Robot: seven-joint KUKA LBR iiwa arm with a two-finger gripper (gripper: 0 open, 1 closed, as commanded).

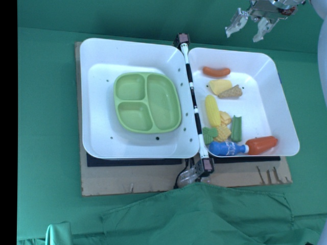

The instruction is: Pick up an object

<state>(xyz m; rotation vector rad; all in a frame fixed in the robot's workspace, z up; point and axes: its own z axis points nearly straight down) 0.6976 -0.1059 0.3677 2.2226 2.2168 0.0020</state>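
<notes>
**Gripper above right bin, nothing held**

Camera view: gripper (251, 26) at upper right of frame, fingers spread wide, nothing between them. Toy food lies in the right white bin (278, 93), including an orange plastic sausage (216, 71). Green divided plate (147, 102) sits in left bin (97, 55).

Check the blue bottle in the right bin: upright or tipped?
Tipped. The blue bottle lies on its side along the right bin's near wall, cap toward the orange bottle.
</notes>
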